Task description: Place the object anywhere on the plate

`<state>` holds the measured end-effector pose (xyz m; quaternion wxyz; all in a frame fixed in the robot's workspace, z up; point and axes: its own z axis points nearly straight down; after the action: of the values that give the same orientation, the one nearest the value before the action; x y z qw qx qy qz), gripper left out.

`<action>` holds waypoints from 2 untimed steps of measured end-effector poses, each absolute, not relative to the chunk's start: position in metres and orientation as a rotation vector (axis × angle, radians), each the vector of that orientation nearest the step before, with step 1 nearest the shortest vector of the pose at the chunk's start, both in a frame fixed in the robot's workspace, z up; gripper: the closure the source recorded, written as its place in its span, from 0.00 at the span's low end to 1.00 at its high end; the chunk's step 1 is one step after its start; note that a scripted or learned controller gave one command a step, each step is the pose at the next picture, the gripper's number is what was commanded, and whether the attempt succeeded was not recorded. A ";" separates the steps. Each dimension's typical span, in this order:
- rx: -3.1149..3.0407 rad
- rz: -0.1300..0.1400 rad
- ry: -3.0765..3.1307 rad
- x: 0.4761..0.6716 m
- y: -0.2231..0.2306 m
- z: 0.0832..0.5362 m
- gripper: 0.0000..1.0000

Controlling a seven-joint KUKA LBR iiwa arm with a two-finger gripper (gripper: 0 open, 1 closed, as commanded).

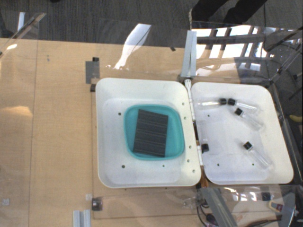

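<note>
Dark ribbed slab (151, 133) lies flat on the teal plate (129, 126), about centred, long axis near 12 to 6, inside the left bin (109, 164). We judge the placement done.

Risk: any further descent or sweep over the plate could catch the slab and push it off the rim.

Grip state and the slab's position relative to it: we cannot tell.

At 3 o'clock, clear black-capped vials (251, 118) lie scattered in the right bin (279, 169).
</note>
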<state>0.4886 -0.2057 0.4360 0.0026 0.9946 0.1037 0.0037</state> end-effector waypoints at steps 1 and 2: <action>3.119 0.012 0.325 0.489 -0.206 0.436 0.00; 3.119 0.012 0.325 0.489 -0.206 0.436 0.00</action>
<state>0.4885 -0.2056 0.4360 0.0026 0.9946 0.1037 0.0037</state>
